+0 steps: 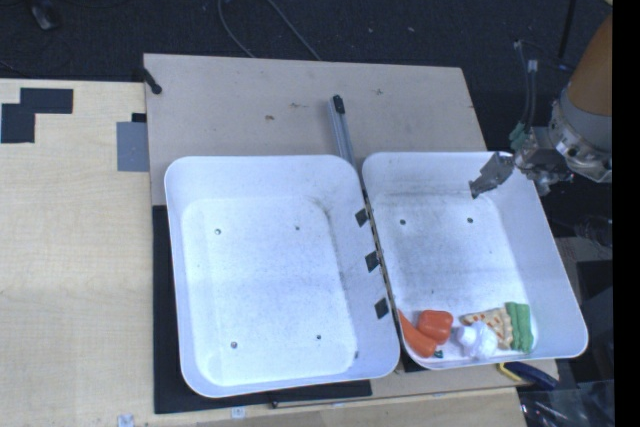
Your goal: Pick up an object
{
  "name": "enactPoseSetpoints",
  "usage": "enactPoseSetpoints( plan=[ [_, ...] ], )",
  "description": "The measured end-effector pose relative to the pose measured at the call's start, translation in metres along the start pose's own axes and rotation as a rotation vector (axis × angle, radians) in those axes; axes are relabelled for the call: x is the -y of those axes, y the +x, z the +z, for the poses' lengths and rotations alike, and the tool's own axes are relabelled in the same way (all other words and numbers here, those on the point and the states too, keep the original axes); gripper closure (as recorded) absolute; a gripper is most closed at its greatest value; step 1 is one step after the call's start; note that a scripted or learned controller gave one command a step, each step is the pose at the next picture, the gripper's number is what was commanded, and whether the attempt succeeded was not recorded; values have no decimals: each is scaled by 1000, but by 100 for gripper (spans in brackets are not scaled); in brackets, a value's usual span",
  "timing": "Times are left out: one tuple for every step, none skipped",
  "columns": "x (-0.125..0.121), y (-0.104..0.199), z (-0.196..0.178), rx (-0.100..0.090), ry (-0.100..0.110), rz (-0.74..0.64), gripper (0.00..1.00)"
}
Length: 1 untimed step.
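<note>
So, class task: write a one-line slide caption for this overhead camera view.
Gripper poised over the right bin's far edge; small objects clustered in its near corner, beside the left bin.

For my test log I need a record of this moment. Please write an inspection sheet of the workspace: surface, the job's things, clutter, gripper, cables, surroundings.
Surface: bench board bears left bin and right bin, side by side.
Job's things: orange object, white object, tan object and green object, crowded at the right bin's near edge.
Clutter: grey rod on the board behind the bins.
Gripper: gripper over the right bin's far right corner, away from the objects.
Cables: black cable on the dark floor beyond the board.
Surroundings: light wooden tabletop at left.
</note>
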State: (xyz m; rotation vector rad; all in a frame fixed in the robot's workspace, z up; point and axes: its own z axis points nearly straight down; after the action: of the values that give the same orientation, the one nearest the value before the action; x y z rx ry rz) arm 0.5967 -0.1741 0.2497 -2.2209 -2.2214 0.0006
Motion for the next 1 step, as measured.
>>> enactPoseSetpoints(
  plan=[
    [15,32,32,-1,2,-1,0]
  ],
)
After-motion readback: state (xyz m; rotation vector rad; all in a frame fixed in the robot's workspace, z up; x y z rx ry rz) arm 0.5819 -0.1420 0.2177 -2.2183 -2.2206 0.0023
